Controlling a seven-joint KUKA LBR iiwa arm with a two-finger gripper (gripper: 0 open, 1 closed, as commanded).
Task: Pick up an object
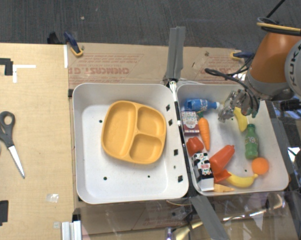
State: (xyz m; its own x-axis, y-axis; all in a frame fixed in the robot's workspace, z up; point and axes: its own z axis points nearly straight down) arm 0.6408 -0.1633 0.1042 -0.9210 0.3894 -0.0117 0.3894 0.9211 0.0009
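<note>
- We saw the bench [30, 134] with two white bins on it, side by side.
- The left bin [85, 149] held a yellow plate [134, 132] with three parts.
- The right bin [275, 154] was full of toy food.
- The grey arm [278, 59] with its orange band reached in from the right, over the back of the right bin.
- The gripper [236, 106] hung low over that bin, touching or just above a small yellow thing [240, 119]. We could not tell if it was gripping it or was let go.
- A red pepper [222, 158] lay in the middle, with a banana [242, 180] in front of it.
- A carrot [204, 133] lay near a blue bottle [199, 104].
- A green bottle [251, 142] lay by the right wall, and an orange ball [260, 166] sat just in front of it.
- Scissors [8, 139] lay on the bench, well apart from the bins.
</note>
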